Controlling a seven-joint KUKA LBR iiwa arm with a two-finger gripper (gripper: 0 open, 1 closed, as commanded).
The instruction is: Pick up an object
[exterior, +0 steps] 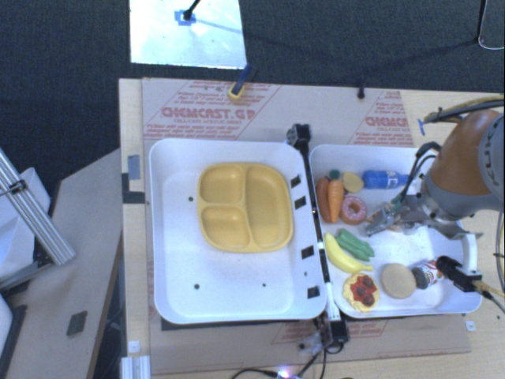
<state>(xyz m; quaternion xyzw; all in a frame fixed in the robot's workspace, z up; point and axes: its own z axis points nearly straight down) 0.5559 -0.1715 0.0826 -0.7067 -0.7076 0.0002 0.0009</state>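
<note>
One pink donut lies just left of the fingers, whose opening I cannot tell.

This looks like a robotics lab: a plywood bench covered with a protective sheet printed "CHEMCAST GP", two shallow white plastic bins set side by side on it, a grey and orange industrial arm, aluminium framing at the left, and dark carpet underfoot.
</note>
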